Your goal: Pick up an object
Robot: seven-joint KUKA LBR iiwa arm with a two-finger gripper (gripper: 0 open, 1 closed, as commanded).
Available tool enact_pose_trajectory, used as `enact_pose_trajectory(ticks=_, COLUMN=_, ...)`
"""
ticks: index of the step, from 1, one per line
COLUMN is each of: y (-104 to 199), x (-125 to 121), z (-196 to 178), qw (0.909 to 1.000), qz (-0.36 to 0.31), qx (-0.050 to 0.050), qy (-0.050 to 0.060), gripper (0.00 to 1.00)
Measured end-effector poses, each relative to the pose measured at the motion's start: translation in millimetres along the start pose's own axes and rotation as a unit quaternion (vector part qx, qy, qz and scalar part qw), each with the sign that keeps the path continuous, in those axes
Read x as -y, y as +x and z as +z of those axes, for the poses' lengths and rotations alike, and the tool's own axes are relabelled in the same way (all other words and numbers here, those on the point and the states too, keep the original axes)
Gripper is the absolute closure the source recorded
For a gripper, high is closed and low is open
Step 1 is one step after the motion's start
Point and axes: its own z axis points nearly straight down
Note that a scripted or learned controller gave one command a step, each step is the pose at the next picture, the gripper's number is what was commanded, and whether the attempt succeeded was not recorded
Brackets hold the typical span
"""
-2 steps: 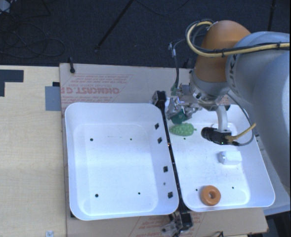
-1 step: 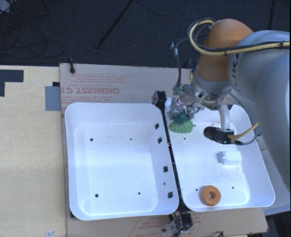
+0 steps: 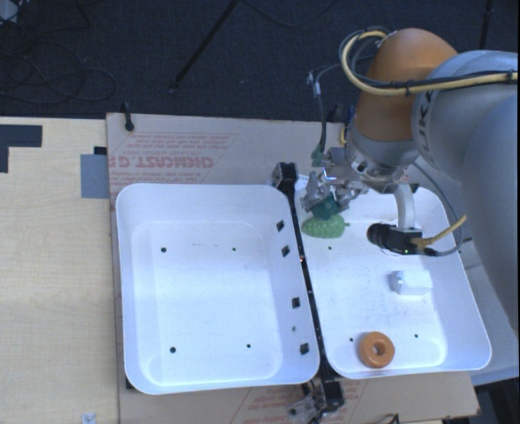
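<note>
Bins: two shallow white bins side by side, the left bin (image 3: 145,237) and the right bin (image 3: 458,307), meeting at a black divider (image 3: 297,263).
Objects: three in the right bin, namely one green lumpy object (image 3: 324,226), one orange ring (image 3: 376,350), one small white block (image 3: 399,282).
Gripper: gripper (image 3: 328,203) low over the far left corner of the right bin, right above the green object and seemingly touching it; whether it is clenched or released, I cannot tell.
Edges: green object sits just beside the divider; ring lies near the bin's near rim; block sits mid-bin toward the right wall.
Open room: bare floor between the ring, the block and the green object, all well apart.
</note>
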Motion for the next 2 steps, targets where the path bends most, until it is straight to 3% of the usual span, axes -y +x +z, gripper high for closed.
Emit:
enact_pose_trajectory(ticks=1, y=-0.6, x=0.0, z=-9.2, qw=1.0, qz=-0.001, qx=0.0, qy=0.001, gripper=1.0)
enact_pose_trajectory(ticks=2, y=71.2, x=32.3, z=11.2, qw=1.0, qz=0.001, qx=-0.001, qy=0.001, gripper=1.0)
